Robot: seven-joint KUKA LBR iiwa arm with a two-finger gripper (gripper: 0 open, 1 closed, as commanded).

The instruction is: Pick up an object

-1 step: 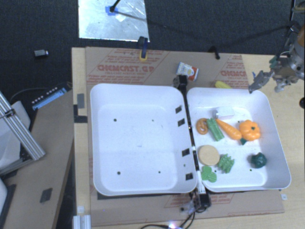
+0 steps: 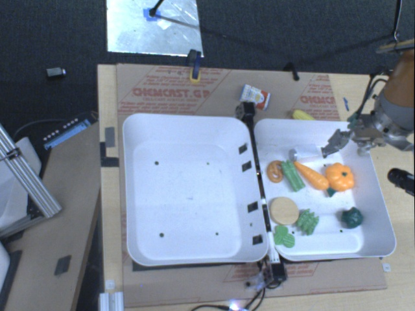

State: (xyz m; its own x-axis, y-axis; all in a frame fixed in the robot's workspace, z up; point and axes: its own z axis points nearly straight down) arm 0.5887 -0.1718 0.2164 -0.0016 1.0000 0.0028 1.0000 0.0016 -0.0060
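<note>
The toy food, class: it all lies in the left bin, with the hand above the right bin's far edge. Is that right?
Not quite. The camera view shows the toy food in the right bin, not the left. The hand is above the right bin's far edge, as stated.

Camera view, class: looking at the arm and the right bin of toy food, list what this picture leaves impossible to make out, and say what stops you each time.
- Arm: cut off by the right edge beyond the wrist.
- Gripper: too small and blurred to judge its state.
- Small grey piece beside the carrot: too small to identify.
- Dark green item: too small and dark to name.
- Yellow object behind the right bin: partly hidden by the rim.
</note>
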